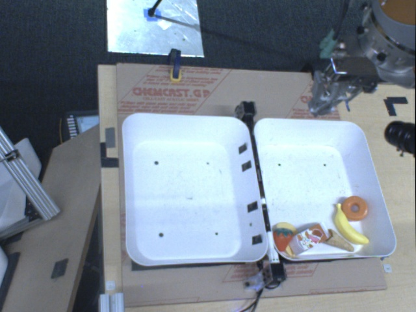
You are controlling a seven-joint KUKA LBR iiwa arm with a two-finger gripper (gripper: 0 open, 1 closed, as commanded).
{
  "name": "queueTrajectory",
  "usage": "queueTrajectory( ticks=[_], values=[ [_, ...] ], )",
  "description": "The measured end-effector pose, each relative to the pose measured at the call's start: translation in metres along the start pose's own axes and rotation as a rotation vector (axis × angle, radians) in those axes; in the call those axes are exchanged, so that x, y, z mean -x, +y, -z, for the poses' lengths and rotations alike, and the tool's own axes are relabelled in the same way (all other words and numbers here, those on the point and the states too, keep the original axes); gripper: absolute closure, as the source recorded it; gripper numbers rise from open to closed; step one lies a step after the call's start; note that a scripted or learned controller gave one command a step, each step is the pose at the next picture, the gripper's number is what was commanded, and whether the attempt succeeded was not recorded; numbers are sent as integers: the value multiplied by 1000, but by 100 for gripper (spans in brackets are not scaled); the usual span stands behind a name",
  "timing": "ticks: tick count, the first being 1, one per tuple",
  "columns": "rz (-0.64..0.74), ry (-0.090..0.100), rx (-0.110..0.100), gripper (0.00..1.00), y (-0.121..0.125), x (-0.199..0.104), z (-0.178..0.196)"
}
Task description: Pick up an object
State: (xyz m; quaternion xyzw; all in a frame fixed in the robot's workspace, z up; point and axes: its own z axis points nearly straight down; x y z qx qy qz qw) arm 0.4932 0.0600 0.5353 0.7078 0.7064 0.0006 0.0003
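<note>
Several small objects lie in the near right corner of the right bin (305,142): a yellow banana (348,227), an orange ring-shaped donut (355,207), a red and orange round fruit (284,235), a white and red packet (308,238) and a tan wedge (339,242). My gripper (325,99) hangs above the far edge of the right bin, well away from these objects, with nothing seen between its fingers.
The left bin (185,187) stands beside the right one, joined by a black clip strip (253,174). Both rest on a cardboard sheet (195,90). A shiny metal plate (155,18) lies at the far left. An aluminium rail (23,174) stands at the left edge.
</note>
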Motion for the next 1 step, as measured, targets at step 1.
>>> queueTrajectory(
  ticks=[1],
  values=[
    [-5, -2, 2, 100, -7, 79, 0]
  ],
)
